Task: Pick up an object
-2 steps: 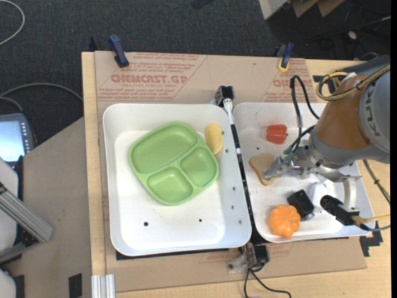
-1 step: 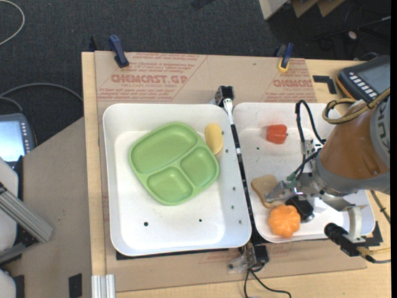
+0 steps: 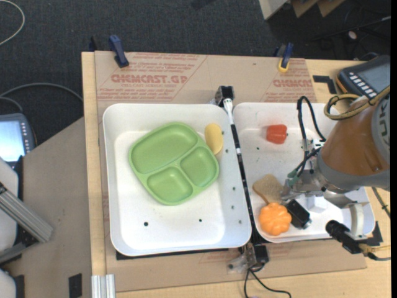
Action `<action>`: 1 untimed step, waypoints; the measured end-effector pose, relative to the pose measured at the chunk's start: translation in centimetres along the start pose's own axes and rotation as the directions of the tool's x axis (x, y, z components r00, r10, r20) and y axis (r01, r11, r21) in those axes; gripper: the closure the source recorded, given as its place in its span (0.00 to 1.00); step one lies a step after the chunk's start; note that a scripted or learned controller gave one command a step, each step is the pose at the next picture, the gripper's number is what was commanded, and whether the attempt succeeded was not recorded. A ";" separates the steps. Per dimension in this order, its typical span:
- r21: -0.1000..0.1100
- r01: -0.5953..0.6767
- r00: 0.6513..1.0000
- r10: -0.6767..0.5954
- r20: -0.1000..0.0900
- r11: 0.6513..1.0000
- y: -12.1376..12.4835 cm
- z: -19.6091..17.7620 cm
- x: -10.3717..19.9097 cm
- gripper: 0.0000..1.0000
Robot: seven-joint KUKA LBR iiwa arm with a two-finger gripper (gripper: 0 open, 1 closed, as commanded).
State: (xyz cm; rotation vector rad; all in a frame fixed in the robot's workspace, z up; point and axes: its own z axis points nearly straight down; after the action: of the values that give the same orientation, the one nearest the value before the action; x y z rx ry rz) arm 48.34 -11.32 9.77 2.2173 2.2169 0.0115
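We see the left bin (image 3: pixel 118 185) first, with a green plate (image 3: pixel 173 163) lying in its upper half, three sections moulded into it. A pale yellow piece (image 3: pixel 214 138) sits at the plate's upper right edge, touching it and close to the bin's right wall; we cannot make out what it is. Below the plate the bin floor is bare white, with open room along the near and left walls.

In the right bin (image 3: pixel 248 120), a small red object (image 3: pixel 276 133) lies alone near the far wall, with free floor on every side. Nearer us, a tan slice (image 3: pixel 268 187) lies flat, and an orange pumpkin-like thing (image 3: pixel 274 219) sits just below it, close against the near left corner. The arm (image 3: pixel 353 148) covers much of this bin's right side, hiding the floor there. The gripper (image 3: pixel 296 194) hangs low just right of the slice and above the orange thing; dark parts and cables crowd it, and we cannot tell how its claw stands or whether anything is in it.
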 end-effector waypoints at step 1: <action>-0.001 0.008 1.000 -0.008 0.000 1.000 2.2 -9.2 5.4 1.00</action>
State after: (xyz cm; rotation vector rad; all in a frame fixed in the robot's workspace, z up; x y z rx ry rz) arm 50.44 -5.95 19.01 2.2078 2.2252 0.0125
